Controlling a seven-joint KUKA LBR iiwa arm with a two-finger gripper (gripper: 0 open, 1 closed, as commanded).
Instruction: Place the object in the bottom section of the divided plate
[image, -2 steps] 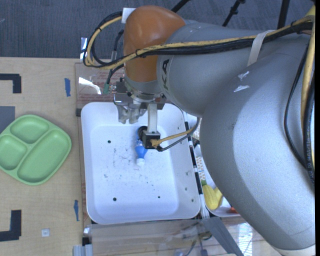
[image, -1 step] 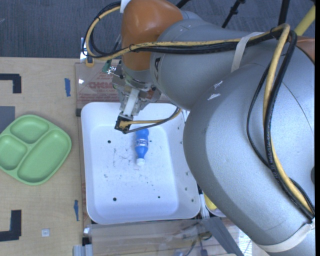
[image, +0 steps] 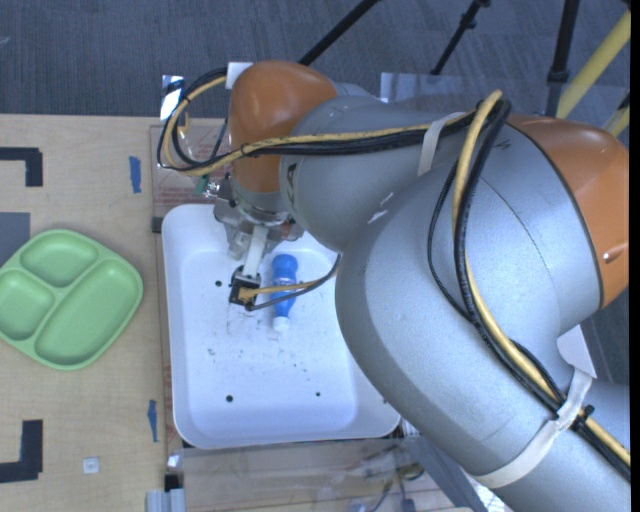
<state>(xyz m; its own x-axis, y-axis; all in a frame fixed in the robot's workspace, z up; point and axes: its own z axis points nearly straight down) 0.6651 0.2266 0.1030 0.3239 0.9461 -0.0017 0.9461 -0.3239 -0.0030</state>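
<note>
A green divided plate (image: 68, 297) lies on the wooden bench at the left, with two small sections at its top and one large section at its lower right. A small blue and white object (image: 284, 285) lies in the white bin (image: 262, 385), in its upper middle part. My gripper (image: 240, 250) hangs low over the bin's upper part, just left of the blue object and close beside it. I see nothing held in it. The arm's body hides the bin's right side.
Small dark specks dot the bin floor. Black angle marks (image: 30, 165) and blue tape strips (image: 135, 173) sit on the wooden bench around the plate. The thick grey arm (image: 470, 280) spans the right half of the view.
</note>
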